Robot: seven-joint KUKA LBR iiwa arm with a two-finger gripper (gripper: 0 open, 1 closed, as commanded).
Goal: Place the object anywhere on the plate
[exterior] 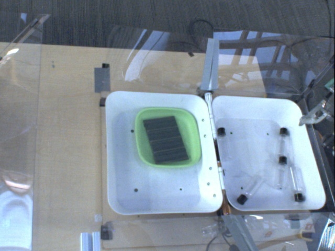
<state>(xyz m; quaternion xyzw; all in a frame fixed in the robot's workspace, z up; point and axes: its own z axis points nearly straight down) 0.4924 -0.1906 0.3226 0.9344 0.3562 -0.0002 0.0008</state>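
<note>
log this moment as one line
object: dark ridged block | on: green plate | bin: left bin | task: looks done

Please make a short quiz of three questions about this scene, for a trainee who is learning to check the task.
1. True or false: the dark ridged block lies on the green plate.
2. The plate sits in which bin? A. left bin B. right bin
3. Fill in: the small black-capped clear tubes lie in the ____ bin.

Key: 1 true; 2 A; 3 right
</note>
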